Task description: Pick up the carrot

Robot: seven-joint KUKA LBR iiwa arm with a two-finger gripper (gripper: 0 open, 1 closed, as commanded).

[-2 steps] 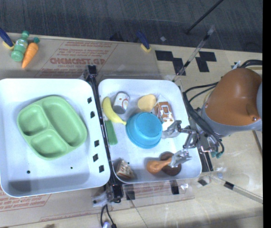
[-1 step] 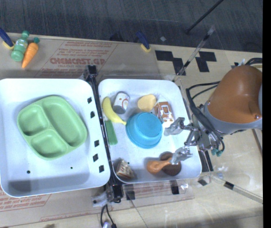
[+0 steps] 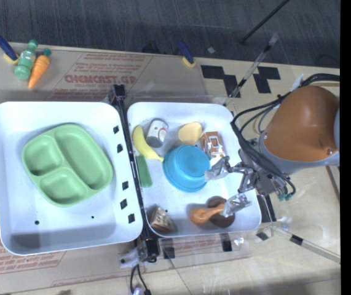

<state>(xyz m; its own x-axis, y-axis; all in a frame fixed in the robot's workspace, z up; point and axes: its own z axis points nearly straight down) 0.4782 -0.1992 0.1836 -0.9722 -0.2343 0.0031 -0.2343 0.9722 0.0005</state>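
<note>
I saw the gripper (image 3: 225,188) hanging with its fingers spread apart and nothing between them, low over the near right corner of the right bin (image 3: 163,112). Just beside its fingertips lay one orange spoon-shaped piece (image 3: 203,214) against one brown round (image 3: 219,211), and one blue bowl (image 3: 186,166). Farther off were one banana (image 3: 142,143) and one green divided plate (image 3: 67,163) in the left bin (image 3: 3,183). The single carrot (image 3: 38,70) lay farthest from the gripper, outside both bins, on the bench's far left corner.

Dark carpet floor (image 3: 132,11) beyond bench (image 3: 323,226)
</note>
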